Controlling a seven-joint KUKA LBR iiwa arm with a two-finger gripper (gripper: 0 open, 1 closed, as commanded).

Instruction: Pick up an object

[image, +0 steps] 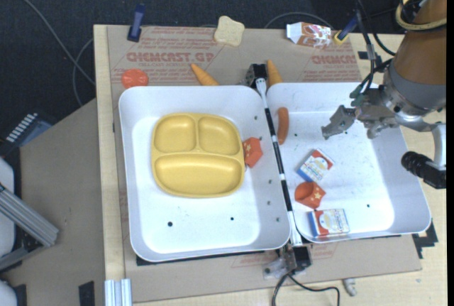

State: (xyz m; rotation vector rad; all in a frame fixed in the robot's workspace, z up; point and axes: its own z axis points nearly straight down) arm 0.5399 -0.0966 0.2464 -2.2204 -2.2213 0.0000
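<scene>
My gripper hangs over the upper middle of the right bin, open, with nothing between its fingers. To its left an orange sausage lies by the bin's left wall. Below the gripper are a small blue-and-white carton, a red piece and a second small carton near the front rim. The left bin holds a yellow divided plate with a small orange-red piece at its right side.
On the cardboard behind the bins lie a bread slice, a carrot, an orange piece, a red disc, a blue item and a small milk carton. Cables hang near the arm.
</scene>
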